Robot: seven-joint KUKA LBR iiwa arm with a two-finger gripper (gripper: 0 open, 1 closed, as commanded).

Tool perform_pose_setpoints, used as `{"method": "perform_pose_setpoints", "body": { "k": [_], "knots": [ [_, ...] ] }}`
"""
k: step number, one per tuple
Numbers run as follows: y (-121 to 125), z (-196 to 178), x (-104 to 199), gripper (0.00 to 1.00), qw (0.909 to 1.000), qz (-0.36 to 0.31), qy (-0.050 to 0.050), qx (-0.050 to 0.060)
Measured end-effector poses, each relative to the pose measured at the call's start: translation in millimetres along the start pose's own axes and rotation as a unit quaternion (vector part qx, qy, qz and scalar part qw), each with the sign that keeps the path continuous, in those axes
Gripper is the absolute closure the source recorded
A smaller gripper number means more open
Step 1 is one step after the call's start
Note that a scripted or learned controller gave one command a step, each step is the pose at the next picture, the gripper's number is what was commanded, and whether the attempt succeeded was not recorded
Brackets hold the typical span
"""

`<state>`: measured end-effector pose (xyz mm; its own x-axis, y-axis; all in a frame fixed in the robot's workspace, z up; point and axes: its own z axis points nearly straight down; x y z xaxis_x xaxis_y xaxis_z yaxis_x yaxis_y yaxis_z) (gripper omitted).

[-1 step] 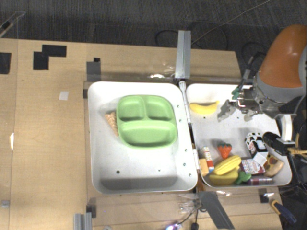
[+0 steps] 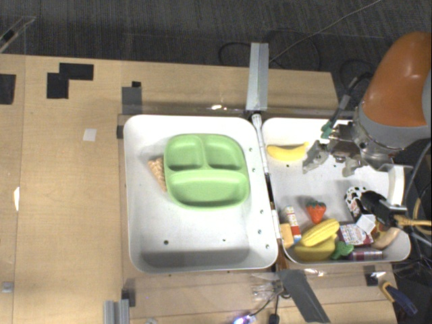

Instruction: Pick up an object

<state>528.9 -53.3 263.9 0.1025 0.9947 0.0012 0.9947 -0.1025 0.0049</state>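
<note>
My gripper [image 2: 331, 162] hangs over the upper part of the right bin [image 2: 398, 248], its two fingers spread open with nothing between them. A yellow banana [image 2: 286, 151] lies just left of the left finger, near the bin's top left corner. Toward the front of the bin lie a red strawberry [image 2: 316, 211], a second banana [image 2: 319, 233] on another yellow fruit [image 2: 312, 251], a small bottle [image 2: 291, 219], a green piece [image 2: 345, 250] and a red-and-white packet [image 2: 352, 233]. A black-and-white object [image 2: 356, 196] sits below the gripper's right side.
The left bin [image 2: 142, 241] holds a green divided plate [image 2: 204, 169] with a tan waffle-like piece [image 2: 157, 173] at its left edge. A grey rail [image 2: 258, 79] runs between the bins at the back. Cables lie at the far right.
</note>
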Motion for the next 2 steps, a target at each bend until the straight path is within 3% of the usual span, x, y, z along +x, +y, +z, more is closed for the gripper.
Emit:
{"method": "perform_pose_setpoints", "body": {
  "k": [1, 2],
  "knots": [
    [0, 0, 0, 0.00, 1.0000, 0.001, 0.000, 0.000],
    [38, 89, -33, 0.00, 0.9994, -0.034, 0.000, 0.001]
  ]
}}
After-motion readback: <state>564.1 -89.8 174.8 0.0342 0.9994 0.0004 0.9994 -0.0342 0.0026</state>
